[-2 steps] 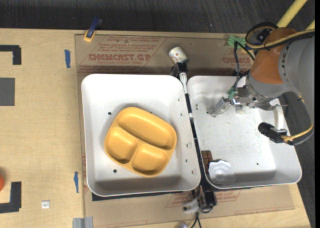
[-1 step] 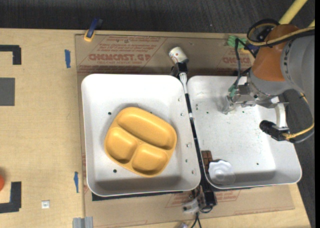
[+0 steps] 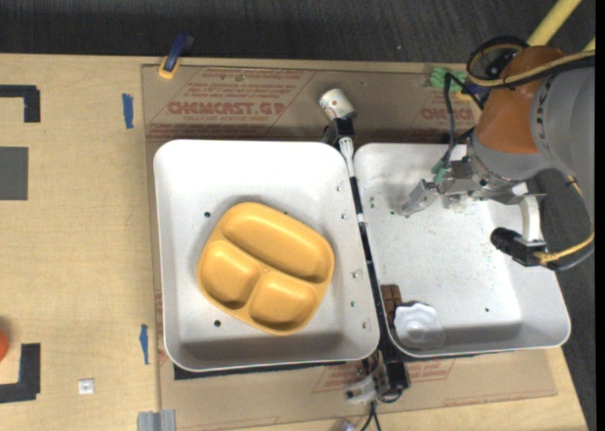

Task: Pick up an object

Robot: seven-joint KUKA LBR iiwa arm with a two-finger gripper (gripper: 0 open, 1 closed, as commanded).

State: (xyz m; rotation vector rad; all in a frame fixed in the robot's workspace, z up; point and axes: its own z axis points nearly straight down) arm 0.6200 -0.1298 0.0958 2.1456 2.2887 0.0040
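Note:
A yellow divided plate point(image 3: 267, 267) with three compartments lies upside up in the middle of the left bin point(image 3: 180, 183). A small clear-white lid-like object point(image 3: 417, 322) rests in the near left corner of the right bin point(image 3: 473, 259). My gripper point(image 3: 417, 200) hangs low over the far left part of the right bin, pointing left, with nothing seen in it. It is well apart from the clear-white object and from the plate.
The grey arm with its orange band point(image 3: 515, 112) covers the right bin's far right corner, with black cable point(image 3: 529, 248) looping over the right rim. A black divider strip point(image 3: 364, 240) runs between the bins. A small brown piece point(image 3: 390, 297) sits by the divider.

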